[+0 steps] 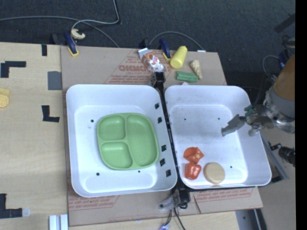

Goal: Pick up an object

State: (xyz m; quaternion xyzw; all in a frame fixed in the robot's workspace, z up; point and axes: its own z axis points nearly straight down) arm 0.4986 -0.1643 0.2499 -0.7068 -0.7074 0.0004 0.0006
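Red pieces (193, 162), two, beside one tan round (214, 172); jaws' state cannot be told.

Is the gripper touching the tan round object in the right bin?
Apart. The camera view shows bare bin floor between the gripper and the tan round object, which lies near the right bin's front wall.

Dark carpet (216, 13) behind a cardboard-topped bench (96, 66).

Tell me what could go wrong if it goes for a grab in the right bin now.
The two red pieces and the tan round piece crowd together near the front wall of the right bin, so a grasp may nudge a neighbour or jam against the wall. The gripper is off to the side, so it must travel first.
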